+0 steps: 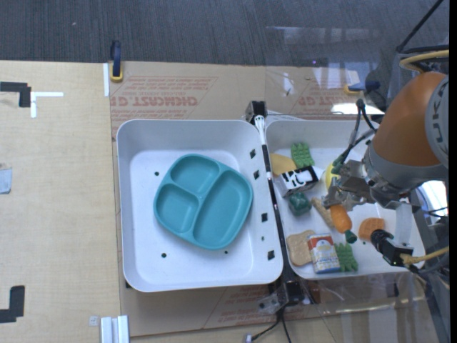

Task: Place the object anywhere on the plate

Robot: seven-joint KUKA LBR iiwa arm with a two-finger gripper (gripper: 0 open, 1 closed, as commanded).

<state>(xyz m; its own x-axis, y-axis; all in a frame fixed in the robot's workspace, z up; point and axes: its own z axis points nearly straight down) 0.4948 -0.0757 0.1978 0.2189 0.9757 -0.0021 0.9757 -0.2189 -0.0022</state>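
Observation:
A teal plate [203, 200] with three compartments lies in the left white bin [128, 213], and nothing rests on it. My gripper [337, 200] hangs low over the middle of the right bin [321, 126], just above an orange carrot-shaped toy [343, 221]. The gripper's body hides whatever lies straight beneath it. Whether anything is held cannot be made out.
Several toy foods fill the right bin: a green block [301, 153], a yellow piece [283, 164], a black-and-white item [300, 178], a dark green piece [298, 204], a bread slice [300, 247], a small box [325, 254] and an orange slice [370, 227]. The bins' shared wall [268, 191] separates gripper and plate.

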